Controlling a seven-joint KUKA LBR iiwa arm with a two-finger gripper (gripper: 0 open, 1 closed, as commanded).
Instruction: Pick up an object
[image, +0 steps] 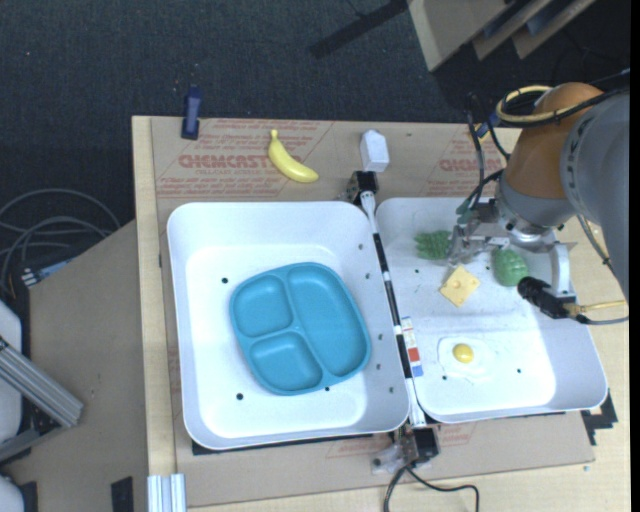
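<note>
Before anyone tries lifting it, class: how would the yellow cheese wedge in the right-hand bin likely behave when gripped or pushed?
The cheese wedge looks like a small plastic toy, so probably stiff and light. It lies flat on the right bin, so it should slide rather than roll. Its tapered, smooth sides might slip from the gripper.

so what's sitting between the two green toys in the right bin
In the camera view, the pincer sits between the leafy green toy and the rounder green toy, with the cheese wedge just below.

Fixed overhead cam, slanted down on both bins (190, 235).
</note>
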